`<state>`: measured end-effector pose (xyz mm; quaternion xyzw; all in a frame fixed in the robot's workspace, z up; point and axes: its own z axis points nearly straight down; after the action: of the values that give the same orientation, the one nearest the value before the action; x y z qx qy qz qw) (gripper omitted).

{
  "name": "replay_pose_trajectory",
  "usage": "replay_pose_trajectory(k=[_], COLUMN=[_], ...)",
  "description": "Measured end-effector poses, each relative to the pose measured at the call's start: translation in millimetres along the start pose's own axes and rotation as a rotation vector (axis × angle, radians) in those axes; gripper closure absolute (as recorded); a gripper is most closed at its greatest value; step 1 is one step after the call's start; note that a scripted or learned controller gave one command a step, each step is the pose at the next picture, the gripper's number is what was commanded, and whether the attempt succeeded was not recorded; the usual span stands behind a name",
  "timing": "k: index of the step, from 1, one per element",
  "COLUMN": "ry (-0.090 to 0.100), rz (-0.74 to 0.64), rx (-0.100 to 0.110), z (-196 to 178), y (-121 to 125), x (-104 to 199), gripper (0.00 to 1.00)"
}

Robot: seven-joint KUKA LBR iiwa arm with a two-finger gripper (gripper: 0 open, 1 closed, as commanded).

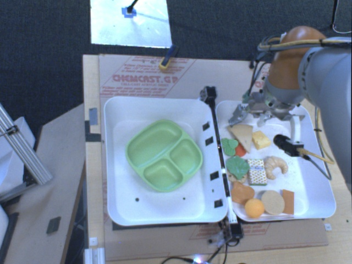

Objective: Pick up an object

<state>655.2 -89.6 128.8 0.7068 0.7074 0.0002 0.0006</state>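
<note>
The right bin (324, 202) holds several toy foods. Among them are a tan wedge (242, 135), a yellow cube (260, 141), a croissant (275, 165), a patterned little box (256, 171) and green leafy pieces (237, 166). An orange ball (253, 208) and a round beige disc (272, 202) lie near the front. My gripper (248, 114) hangs low over the back of this bin, just behind the tan wedge. Nothing is visibly held.
The left bin (118, 202) carries a green divided plate (164, 154). A black-clipped divider (215, 147) runs between the bins. The grey arm (319, 76) crosses the right bin's back right corner. Cardboard (146, 78) lies behind the bins.
</note>
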Motion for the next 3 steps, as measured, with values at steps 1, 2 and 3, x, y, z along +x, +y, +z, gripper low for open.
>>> replay_pose_trajectory(k=[1,2,3], ry=[0.0,0.001,0.001], rz=[0.0,0.0,0.001], rx=[0.001,-0.002,-0.004], z=[45.8,33.3,-30.0], y=[0.4,1.5,0.0], x=[0.3,0.4,-0.6], gripper=[0.0,1.0,1.0])
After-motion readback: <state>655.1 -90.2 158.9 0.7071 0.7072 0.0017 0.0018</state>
